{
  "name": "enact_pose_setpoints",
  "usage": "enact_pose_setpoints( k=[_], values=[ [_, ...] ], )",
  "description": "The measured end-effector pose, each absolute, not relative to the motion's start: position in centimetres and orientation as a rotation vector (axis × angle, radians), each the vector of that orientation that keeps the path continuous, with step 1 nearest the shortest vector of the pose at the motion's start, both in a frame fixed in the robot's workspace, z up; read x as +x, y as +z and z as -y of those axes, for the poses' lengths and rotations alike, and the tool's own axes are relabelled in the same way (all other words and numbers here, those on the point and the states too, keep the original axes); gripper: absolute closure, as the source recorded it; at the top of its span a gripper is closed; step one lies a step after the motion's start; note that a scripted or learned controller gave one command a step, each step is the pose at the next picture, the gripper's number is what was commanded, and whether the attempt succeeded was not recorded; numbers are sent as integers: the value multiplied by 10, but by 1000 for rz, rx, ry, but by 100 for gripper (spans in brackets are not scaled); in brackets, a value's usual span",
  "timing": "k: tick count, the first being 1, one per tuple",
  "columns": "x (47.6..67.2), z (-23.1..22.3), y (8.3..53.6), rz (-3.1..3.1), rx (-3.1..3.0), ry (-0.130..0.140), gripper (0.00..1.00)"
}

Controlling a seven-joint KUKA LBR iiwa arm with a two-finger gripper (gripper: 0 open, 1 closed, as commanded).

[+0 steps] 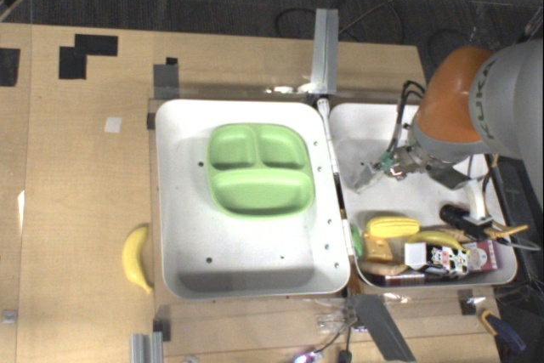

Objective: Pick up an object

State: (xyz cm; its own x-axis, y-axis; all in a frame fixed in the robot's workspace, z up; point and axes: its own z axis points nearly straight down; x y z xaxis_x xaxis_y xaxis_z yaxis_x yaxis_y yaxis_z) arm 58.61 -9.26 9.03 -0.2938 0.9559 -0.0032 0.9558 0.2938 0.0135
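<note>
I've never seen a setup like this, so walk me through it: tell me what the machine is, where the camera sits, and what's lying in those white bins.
One camera looks down at a slant on a wooden bench. The grey arm with an orange band is a robot reaching in from the right; its gripper hangs over the right bin, with nothing visibly between its fingers. That bin holds clutter along its near edge, including a yellow corn cob. The left bin holds a green divided plate. A banana lies on the bench outside it.

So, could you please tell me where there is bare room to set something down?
Bare floor rings the green divided plate in the left bin, widest along its near wall. In the right bin, the far corner is bare; its near end is crowded around the corn cob.
</note>
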Motion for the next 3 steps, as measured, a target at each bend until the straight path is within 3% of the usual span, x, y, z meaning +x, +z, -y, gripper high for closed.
enact_pose_setpoints(
  k=[2,3],
  values=[
    [657,126,88,-2605,1736,8,0],
    [669,136,87,-2624,1743,3,0]
  ],
)
